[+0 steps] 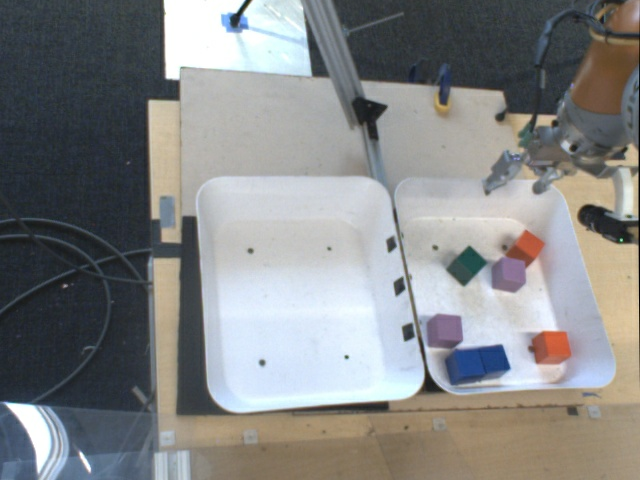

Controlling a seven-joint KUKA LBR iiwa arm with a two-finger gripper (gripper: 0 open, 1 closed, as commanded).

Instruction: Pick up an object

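Hovering over the right bin's (585, 298) far rim, the gripper (522, 174) has its fingers spread, nothing between them. Blocks sit in that bin: green (466, 265), purple (508, 274), orange (527, 246).

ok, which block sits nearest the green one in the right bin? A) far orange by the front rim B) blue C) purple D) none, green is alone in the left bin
C: the green block has a purple block just beside it, blue lies further off.

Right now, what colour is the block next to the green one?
Purple, beside the green block; clear in the camera view.
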